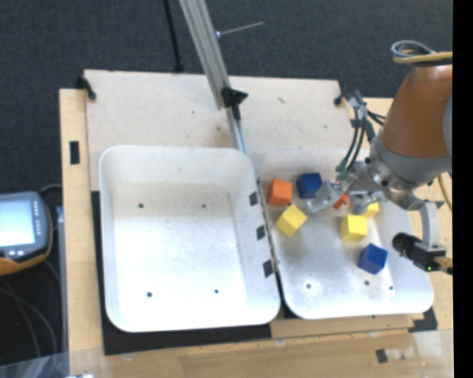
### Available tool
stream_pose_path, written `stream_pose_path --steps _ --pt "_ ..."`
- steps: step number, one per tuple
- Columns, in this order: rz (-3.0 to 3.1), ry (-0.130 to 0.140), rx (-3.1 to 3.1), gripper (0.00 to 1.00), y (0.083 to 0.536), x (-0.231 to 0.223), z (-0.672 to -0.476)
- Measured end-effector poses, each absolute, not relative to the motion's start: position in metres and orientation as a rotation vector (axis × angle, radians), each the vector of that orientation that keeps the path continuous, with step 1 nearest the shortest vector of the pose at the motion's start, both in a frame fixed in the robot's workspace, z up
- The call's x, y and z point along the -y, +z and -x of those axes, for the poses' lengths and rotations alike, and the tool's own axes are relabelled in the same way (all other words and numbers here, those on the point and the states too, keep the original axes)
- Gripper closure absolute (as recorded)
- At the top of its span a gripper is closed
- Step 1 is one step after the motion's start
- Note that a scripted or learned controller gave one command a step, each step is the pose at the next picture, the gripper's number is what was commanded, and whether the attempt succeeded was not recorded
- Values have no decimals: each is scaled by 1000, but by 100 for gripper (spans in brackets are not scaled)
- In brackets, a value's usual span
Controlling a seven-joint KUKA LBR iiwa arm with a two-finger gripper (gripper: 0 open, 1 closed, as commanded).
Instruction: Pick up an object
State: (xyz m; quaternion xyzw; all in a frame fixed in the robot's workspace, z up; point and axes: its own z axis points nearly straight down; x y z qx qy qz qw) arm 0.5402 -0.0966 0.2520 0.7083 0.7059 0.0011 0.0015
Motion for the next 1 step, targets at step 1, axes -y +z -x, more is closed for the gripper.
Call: stream_pose_path --steps 1 --pt "-2218 -5 -2225 0 173 86 -599"
